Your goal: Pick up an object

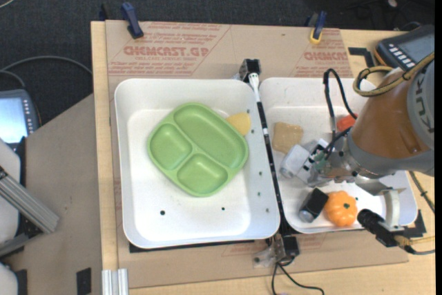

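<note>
A: Nearest the camera, right bin [407,217]?
B: Small orange pumpkin [341,209] by the front wall, a black block [313,204] just left of it, touching.
A: Gripper [304,164]?
B: Above those, low in the right bin. Couldn't tell whether it was spread or pinching anything.
A: Farther back?
B: Tan piece [287,135] beyond the gripper. Left bin [131,148] had the green divided plate [197,148], a yellow piece [239,123] touching its far right edge.
</note>
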